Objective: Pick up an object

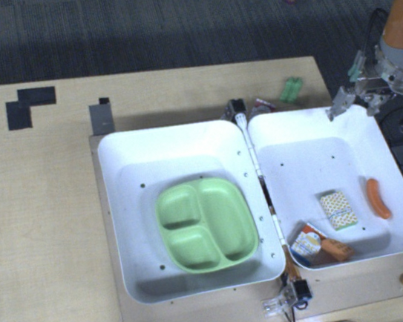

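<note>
I hang over the far right corner of the right bin with my gripper holding nothing; whether my jaws are spread or closed I cannot tell from here. The pick appears not yet begun: candidates lie along that bin's near side, namely a patterned block, an orange sausage-shaped piece by the right wall, and a small packet at the near left corner. Next I judge I must choose one, travel over it, and descend squarely.

Even overhead light (slightly soft pic)
</note>
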`<state>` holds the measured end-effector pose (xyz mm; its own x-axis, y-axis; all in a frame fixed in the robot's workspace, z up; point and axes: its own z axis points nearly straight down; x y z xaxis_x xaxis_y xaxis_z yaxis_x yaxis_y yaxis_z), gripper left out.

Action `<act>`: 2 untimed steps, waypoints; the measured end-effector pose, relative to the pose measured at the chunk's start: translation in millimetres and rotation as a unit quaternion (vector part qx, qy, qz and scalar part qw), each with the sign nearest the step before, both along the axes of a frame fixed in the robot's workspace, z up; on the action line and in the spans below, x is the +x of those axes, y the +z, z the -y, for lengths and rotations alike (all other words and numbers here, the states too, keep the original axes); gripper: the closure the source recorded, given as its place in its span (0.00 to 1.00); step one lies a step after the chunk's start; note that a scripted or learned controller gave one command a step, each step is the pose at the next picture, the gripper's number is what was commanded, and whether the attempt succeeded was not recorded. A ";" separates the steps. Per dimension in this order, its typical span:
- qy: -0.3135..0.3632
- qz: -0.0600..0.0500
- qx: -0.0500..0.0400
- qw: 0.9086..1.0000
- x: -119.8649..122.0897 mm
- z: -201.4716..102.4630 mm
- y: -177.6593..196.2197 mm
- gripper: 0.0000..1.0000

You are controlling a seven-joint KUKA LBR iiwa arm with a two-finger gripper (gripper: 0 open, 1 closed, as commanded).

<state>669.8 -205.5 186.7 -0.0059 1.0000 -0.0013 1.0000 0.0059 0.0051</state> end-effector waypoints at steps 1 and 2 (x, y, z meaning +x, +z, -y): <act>0.000 -0.003 0.002 1.000 -4.5 -84.8 -94.3 0.00; -0.002 -0.001 0.000 1.000 -57.2 -71.1 -79.0 0.00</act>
